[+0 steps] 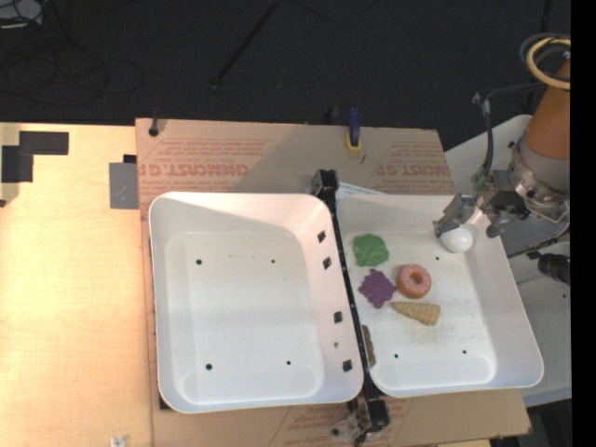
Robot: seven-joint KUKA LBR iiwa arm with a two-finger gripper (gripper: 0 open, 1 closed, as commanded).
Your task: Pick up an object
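Observation:
My gripper [468, 223] hangs over the far right corner of the right bin [503, 343], reaching in from the right. A white ball [456, 240] sits right at its tip, partly covered by it; whether it is held is unclear. Further left in the same bin lie a green leafy piece [371, 249], a purple flat piece [376, 289], a pink ring doughnut [414, 280] and a tan cone [417, 313], all close together and apart from the gripper.
The left bin [177, 343] lies beside the right one, with a black clip strip [340, 287] along the shared rim. Both rest on brown cardboard [233, 161]. A wooden benchtop [65, 296] extends to the left.

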